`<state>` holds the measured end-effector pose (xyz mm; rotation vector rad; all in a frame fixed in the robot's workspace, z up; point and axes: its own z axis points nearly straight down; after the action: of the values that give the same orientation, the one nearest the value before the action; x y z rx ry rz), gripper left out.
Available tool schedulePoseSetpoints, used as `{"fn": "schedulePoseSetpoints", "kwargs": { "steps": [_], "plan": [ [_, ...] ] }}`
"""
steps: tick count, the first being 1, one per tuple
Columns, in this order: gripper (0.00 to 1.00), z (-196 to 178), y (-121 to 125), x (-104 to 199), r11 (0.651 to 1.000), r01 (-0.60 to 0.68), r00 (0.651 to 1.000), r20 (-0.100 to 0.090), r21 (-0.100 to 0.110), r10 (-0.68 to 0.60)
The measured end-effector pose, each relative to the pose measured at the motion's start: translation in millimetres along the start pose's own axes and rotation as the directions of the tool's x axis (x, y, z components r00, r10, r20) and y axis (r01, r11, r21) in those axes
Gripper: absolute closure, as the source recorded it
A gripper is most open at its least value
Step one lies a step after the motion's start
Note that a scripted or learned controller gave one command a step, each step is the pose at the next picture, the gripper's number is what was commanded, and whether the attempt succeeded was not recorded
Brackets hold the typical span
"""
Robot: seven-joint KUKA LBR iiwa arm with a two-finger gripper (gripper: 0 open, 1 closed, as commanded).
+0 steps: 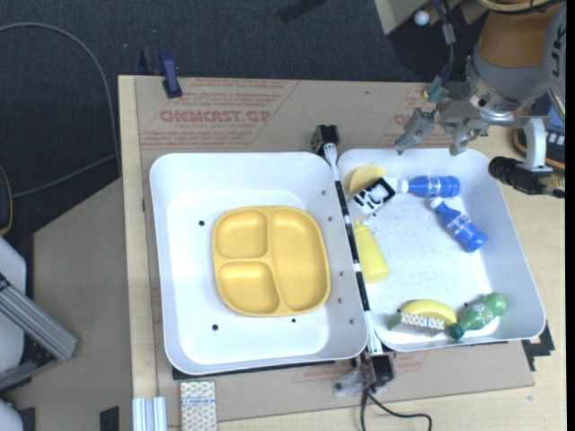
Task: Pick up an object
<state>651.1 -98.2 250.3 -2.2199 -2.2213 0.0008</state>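
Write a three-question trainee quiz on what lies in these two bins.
1. True or false: the yellow divided plate lies in the left bin.
2. How many blue bottles lie in the right bin?
3. Which sits beside the banana: A) green bottle B) blue bottle C) plate?

Key: 1 true; 2 two, the second just below the first; 3 A.

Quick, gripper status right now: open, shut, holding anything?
Gripper: open, nothing between its fingers, hanging over the back rim of the right bin, above the blue bottles.
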Motion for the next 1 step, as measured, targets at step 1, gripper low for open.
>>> {"fn": "schedulePoseSetpoints", "kwargs": {
  "steps": [1],
  "plan": [
    [0.0,67.4,14.5,-71.1,1.0,-0.002,1.0,0.001,0.003,0.002]
  ]
}}
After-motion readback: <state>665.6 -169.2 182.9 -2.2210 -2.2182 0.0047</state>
